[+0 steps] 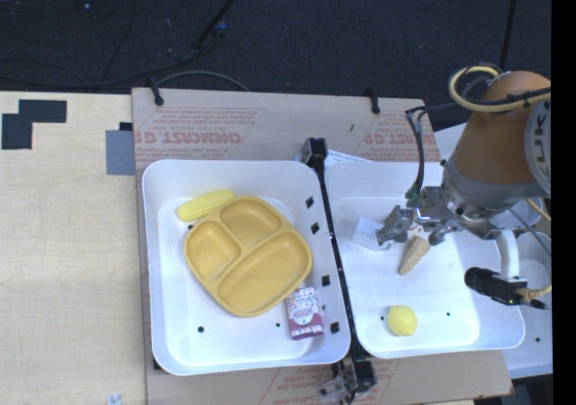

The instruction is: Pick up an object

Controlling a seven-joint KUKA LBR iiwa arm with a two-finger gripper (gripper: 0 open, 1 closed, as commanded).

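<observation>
**Gripper low over the cone in the right bin**

The left bin (162,214) carries most of the load. A yellow corn cob (204,204) lies near its upper left, just beside the rim of a yellow divided plate (247,255) with three compartments, which sits flat and takes up the middle of the bin. Below the plate's right edge, a small red-and-white carton (304,313) lies close to the bin's lower right corner. These pieces look scattered loosely, as a supply to pick from, not arranged.

The right bin (459,327) holds far less. A small pale blue-grey piece (366,234) lies near its left side; what it is cannot be made out. Just right of it is the gripper (407,228), reaching in from the grey and orange arm (499,138) at the right. A tan, cone-shaped object (413,255), perhaps an ice-cream cone, points down and left from directly beneath the gripper. Whether the fingers are spread or clamped cannot be told from this angle, nor whether the cone is truly between them or only lying under them. By its position, the cone seems the likeliest target of the pick. A yellow lemon (402,320) rests well apart, near the bin's front edge.
</observation>
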